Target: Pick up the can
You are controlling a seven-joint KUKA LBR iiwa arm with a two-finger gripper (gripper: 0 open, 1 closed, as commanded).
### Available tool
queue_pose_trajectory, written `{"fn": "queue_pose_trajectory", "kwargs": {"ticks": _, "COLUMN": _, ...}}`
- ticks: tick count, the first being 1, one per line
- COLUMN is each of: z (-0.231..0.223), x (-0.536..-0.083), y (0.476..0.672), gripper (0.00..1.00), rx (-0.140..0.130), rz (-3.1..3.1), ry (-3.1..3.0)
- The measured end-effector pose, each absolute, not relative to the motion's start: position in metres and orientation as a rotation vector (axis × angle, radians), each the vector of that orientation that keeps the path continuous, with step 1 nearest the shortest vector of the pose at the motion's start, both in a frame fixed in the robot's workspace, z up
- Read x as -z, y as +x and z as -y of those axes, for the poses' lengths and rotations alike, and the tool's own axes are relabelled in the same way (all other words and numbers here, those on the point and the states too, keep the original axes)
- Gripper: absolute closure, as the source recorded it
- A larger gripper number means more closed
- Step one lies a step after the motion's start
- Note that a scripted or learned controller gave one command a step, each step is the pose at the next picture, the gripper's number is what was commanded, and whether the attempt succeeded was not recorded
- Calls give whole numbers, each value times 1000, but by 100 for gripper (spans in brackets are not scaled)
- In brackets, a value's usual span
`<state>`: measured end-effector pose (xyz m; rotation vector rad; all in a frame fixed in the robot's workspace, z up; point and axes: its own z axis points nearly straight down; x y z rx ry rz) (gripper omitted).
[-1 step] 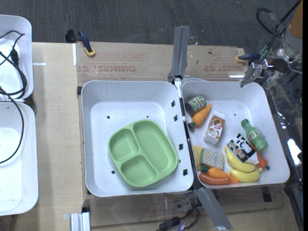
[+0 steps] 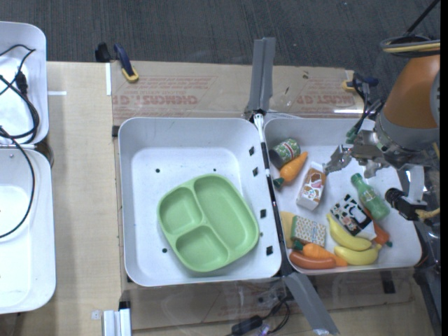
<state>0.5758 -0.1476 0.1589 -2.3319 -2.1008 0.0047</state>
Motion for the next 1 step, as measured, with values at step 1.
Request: {"fn": "queue_pose_trajectory", "kwargs": {"ticks": 1, "z": 151, "x": -106, "y": 574, "gripper": 0, "rx": 31, "rz": 1919, "ry": -2501}}
